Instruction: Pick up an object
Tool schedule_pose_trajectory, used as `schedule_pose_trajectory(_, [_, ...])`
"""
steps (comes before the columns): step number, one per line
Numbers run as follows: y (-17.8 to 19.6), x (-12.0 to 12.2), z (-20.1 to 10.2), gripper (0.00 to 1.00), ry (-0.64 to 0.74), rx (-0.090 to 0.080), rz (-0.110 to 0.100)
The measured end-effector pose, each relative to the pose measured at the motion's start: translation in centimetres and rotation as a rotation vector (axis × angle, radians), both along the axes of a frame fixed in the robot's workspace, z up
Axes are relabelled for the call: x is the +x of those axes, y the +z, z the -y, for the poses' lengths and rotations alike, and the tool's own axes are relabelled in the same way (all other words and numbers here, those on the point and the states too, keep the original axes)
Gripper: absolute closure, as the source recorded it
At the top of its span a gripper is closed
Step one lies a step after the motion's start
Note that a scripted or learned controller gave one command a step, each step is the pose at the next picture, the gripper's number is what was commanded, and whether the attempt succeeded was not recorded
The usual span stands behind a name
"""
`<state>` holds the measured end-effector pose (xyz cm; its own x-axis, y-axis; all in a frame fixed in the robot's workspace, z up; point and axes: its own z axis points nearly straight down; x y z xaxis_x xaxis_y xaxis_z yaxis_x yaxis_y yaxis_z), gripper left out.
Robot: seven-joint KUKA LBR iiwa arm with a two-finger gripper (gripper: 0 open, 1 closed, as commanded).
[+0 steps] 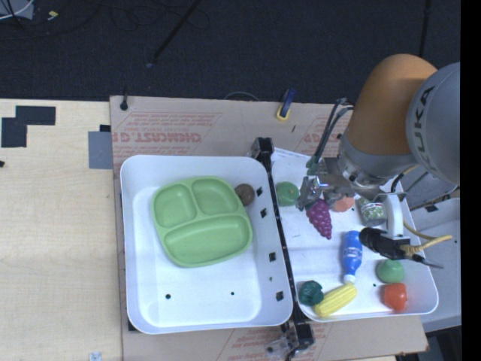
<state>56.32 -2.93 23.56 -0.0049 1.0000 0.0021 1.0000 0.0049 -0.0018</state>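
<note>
Altogether we count two white bins side by side on the counter [52, 239].

Left bin [203, 295], two items:
- One green divided plate [201, 220] with three compartments, lying toward the far side.
- One brown ball [244, 194], just beside the plate's far right corner and near the bin's right wall.
- The near part of this floor is bare.

Right bin [301, 254], nine items:
- One purple bunch of grapes [320, 218], in the far left part.
- Two green round pieces: one [286, 193] by the left wall, one [390, 270] toward the near right corner.
- One red piece [394, 296], just beside the second green one.
- One blue bottle [350, 254], mid-bin.
- One dark green item [310, 291] touching one yellow corn cob [335, 299], both at the near edge.
- One orange piece [343, 203], partly hidden under the arm.
- One small pale item [370, 211], too blurred to name.

One end effector [312, 190], just above the top of the grapes. We cannot tell whether it touches them, nor whether it is open or closed.

Bare floor runs along the left wall between the grapes and the dark green item.
</note>
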Motion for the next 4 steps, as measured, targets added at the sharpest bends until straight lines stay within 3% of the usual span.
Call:
schedule_pose_trajectory(2, [-1.8, 1.2, -10.7, 1.0, -0.001, 0.0, -0.001])
schedule_pose_trajectory(4, [-1.4, 1.7, -11.3, 1.0, -0.005, -0.001, -0.001])
